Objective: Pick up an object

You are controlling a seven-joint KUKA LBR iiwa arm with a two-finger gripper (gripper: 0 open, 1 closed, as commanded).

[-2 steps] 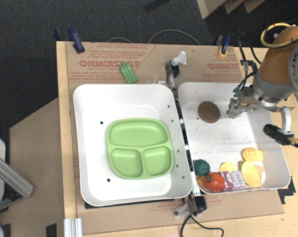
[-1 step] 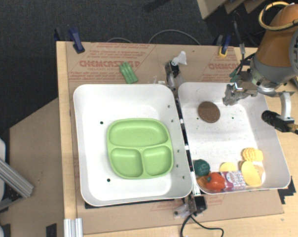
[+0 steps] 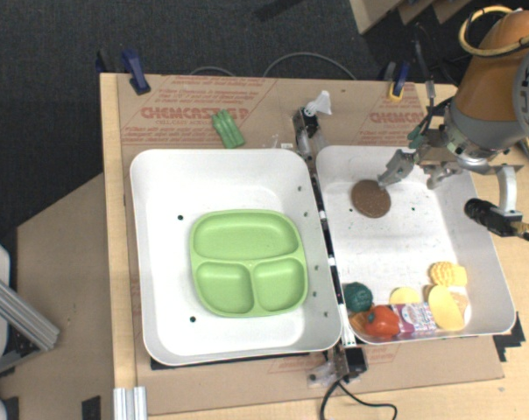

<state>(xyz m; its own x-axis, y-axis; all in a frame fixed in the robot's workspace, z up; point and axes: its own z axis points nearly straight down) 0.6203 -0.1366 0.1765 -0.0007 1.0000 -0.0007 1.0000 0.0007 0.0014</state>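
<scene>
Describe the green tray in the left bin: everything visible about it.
The green tray is a light green, smooth, matte dish that looks like plastic, roughly rectangular with rounded corners. Raised ridges split it into three compartments: one wide one along the far side and two smaller ones along the near side. It lies flat and upright near the middle of the left bin, resting on the bin's floor, slightly turned relative to the walls. Nothing sits in its compartments and no other object touches it.

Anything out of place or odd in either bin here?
Nothing spilled or damaged. The toy food is bunched in the right bin's near corner, the brown disc lies apart by the gripper, and the green tray sits squarely in the left bin.
</scene>
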